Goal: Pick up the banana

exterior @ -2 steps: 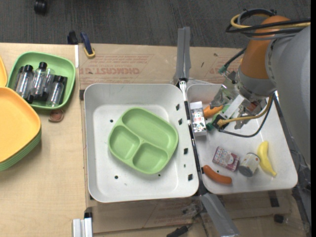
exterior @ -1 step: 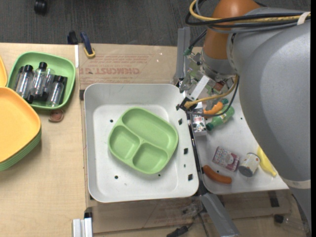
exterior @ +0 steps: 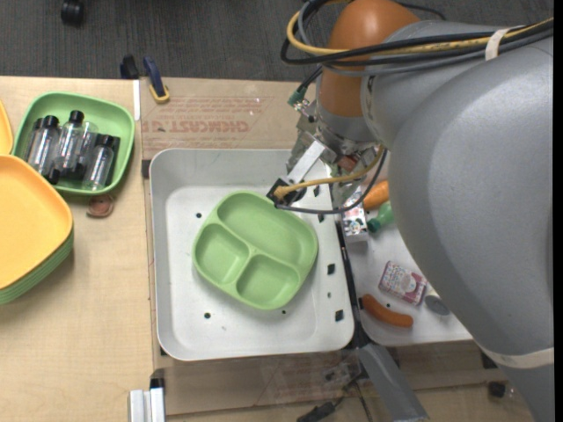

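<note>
My gripper (exterior: 351, 202) hangs over the divider between the two white bins, at the left edge of the right bin (exterior: 413, 334). It is just right of a green divided plate (exterior: 255, 251) that lies in the left bin (exterior: 176, 323). The arm's grey body covers most of the right bin, so much of its contents is hidden.
In the right bin lie an orange sausage-shaped piece (exterior: 387, 312), a pink packet (exterior: 402, 282), a small grey piece (exterior: 436, 305), an orange piece (exterior: 377, 193) and a green piece (exterior: 382, 219). On the bench at left sit a green tray of bottles (exterior: 72, 141) and stacked yellow plates (exterior: 31, 227).
</note>
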You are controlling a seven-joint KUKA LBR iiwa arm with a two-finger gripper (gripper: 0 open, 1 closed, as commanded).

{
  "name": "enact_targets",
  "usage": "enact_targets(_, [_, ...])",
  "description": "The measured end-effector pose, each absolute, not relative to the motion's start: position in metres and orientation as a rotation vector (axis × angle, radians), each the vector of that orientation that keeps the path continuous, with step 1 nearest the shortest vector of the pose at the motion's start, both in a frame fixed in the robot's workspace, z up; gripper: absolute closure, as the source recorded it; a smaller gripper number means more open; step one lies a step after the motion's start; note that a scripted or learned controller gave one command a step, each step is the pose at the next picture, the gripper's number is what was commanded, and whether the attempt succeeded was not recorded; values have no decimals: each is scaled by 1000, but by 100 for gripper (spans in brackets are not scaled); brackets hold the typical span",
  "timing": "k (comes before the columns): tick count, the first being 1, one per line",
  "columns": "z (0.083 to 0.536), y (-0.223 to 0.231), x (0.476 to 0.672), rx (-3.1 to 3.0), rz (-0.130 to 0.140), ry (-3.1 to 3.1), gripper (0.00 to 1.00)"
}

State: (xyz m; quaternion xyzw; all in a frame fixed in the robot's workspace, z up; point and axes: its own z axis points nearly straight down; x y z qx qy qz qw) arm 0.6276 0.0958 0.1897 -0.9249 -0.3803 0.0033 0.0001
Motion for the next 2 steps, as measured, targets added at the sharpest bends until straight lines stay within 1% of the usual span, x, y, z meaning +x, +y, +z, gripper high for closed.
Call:
enact_targets(1, [91,162,552,-2689,7,-1622,0])
enact_targets(2, [118,179,557,-2535,7,-1854,0])
